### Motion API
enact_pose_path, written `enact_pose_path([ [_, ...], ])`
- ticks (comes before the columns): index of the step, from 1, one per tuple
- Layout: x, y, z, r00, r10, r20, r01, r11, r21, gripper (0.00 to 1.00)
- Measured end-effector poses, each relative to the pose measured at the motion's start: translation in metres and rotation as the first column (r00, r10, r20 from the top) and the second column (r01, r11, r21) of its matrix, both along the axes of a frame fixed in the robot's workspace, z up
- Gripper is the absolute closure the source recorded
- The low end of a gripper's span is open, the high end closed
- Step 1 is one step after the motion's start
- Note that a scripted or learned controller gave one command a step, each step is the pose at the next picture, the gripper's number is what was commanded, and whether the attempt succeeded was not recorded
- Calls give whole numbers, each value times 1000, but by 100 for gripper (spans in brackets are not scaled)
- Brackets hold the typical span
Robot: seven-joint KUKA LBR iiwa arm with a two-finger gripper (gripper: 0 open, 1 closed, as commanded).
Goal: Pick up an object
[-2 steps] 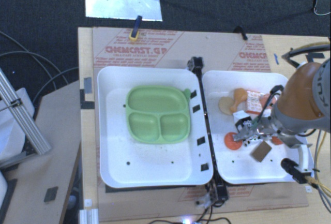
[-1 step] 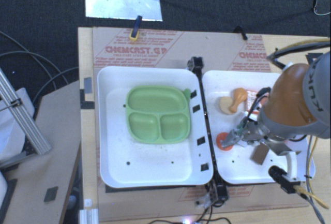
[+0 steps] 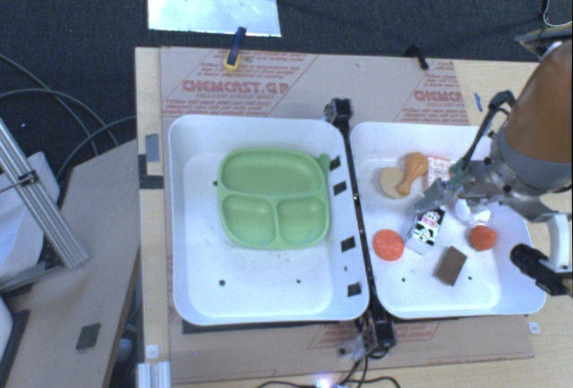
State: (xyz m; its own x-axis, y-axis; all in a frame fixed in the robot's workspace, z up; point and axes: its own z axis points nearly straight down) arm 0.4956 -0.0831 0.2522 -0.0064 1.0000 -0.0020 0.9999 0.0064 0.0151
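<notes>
My gripper (image 3: pixel 445 190) hangs over the middle of the right bin (image 3: pixel 510 292), with the grey arm and its orange band rising to the right. Just below and left of it lies a small cow-patterned carton (image 3: pixel 428 229). A tan toy drumstick (image 3: pixel 407 173) and a pink-and-white packet (image 3: pixel 439 168) lie just behind it. A red disc (image 3: pixel 388 245), a brown block (image 3: pixel 450 265), a red-orange ball (image 3: pixel 483 237) and a small white piece (image 3: pixel 473 214) lie nearer the front. I see nothing held in the gripper.
The left bin (image 3: pixel 192 288) holds a green divided tray (image 3: pixel 273 198). A black divider (image 3: pixel 351 198) runs between the bins. A black part of the arm (image 3: pixel 537 268) overhangs the right bin's front right corner.
</notes>
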Motion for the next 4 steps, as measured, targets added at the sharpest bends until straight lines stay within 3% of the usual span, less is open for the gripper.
enact_pose_path([
  [1, -11, -13, -115, 1000, -7, -23, 7, 1000, 3, 0],
  [2, 28, -26, -168, 1000, -5, -10, 5, 1000, 1, 0],
  [3, 46, -6, -166, 1000, -2, -8, 2, 1000, -1, 0],
  [4, -9, 48, -62, 1000, 2, -8, -2, 1000, 5, 0],
])
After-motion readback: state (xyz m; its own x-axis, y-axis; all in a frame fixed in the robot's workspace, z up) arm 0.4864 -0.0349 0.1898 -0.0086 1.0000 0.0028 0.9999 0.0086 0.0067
